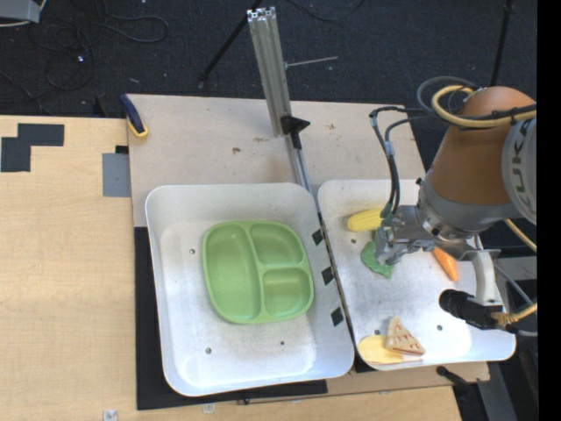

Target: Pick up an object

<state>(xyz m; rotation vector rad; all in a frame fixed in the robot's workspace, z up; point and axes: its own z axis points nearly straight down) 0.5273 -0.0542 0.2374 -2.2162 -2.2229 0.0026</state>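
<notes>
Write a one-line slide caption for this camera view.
Gripper low in the right bin at a green toy; green divided plate in left bin.

Two white bins: a left bin [171,323] and a right bin [421,318]. One green divided plate [259,271]. Five small items: one green piece [378,264], one corn [363,221], one carrot [446,264], one sandwich wedge [402,338], one yellow slice [377,351].

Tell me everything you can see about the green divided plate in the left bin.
The green divided plate is pale lime green and looks like smooth moulded plastic. It is a rounded rectangle with three compartments: one large along its left side, two smaller on the right. It lies flat and right side up, slightly rotated, near the middle of the left white bin. It rests on the bin's floor, away from the walls.
</notes>
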